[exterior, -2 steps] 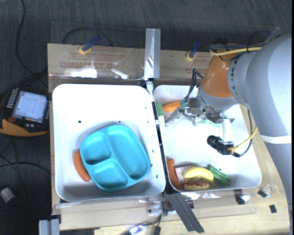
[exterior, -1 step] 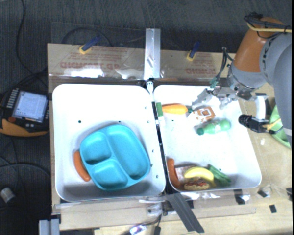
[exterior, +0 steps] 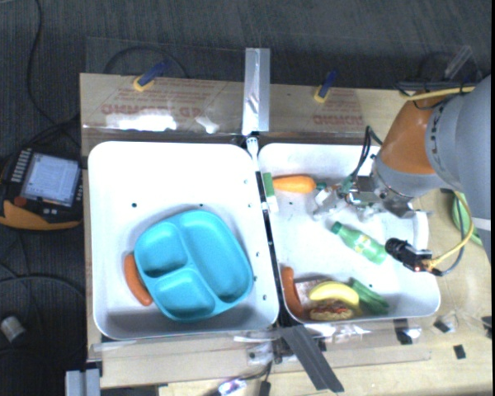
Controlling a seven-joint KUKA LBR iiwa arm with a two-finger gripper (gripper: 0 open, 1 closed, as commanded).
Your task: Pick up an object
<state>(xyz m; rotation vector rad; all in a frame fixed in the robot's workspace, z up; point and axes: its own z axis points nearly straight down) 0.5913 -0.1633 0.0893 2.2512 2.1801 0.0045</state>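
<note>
My gripper (exterior: pixel 328 201) hangs low over the upper middle of the right bin (exterior: pixel 429 304), on the grey arm with its orange band (exterior: pixel 408 143). An orange carrot (exterior: pixel 293 185) lies just to its left, near the divider. A green bottle (exterior: pixel 359 242) lies slanted right below the gripper. At the bin's front edge sit a yellow banana (exterior: pixel 334 292), a burger (exterior: pixel 332 309), a red sausage (exterior: pixel 287 285) and a green vegetable (exterior: pixel 370 297). I see nothing held in the gripper.
The left bin (exterior: pixel 107 188) holds a blue divided plate (exterior: pixel 194 262) with an orange sausage (exterior: pixel 136 279) along its left side. A black fitting with a yellow cable (exterior: pixel 406 252) hangs beside the bottle. A handheld device (exterior: pixel 41 186) lies on the floor to the left.
</note>
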